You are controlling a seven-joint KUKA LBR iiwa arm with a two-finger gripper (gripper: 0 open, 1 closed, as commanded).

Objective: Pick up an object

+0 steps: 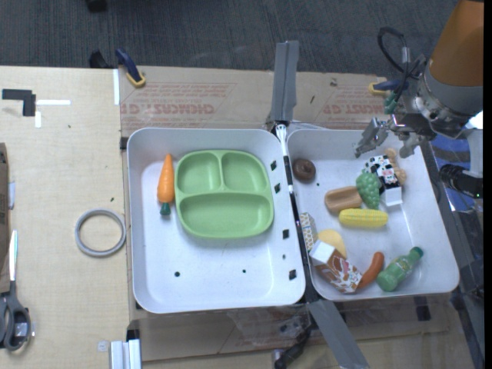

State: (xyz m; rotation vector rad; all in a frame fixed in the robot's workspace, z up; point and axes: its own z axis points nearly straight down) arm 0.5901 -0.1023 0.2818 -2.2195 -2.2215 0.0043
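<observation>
Two shallow white bins [146,283] sit side by side on a bench. Toy food crowds the right one: yellow corn cob [363,218], green grapes [368,189], green bottle [399,269]. Above its far edge hangs the grey gripper [374,137], fingers spread, grasping nothing. Left bin: green divided plate [224,194], orange carrot [166,181].

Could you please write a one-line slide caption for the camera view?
Grey claw hovers above the right white bin of toy food; a green divided plate and orange toy carrot lie in the left bin.
</observation>
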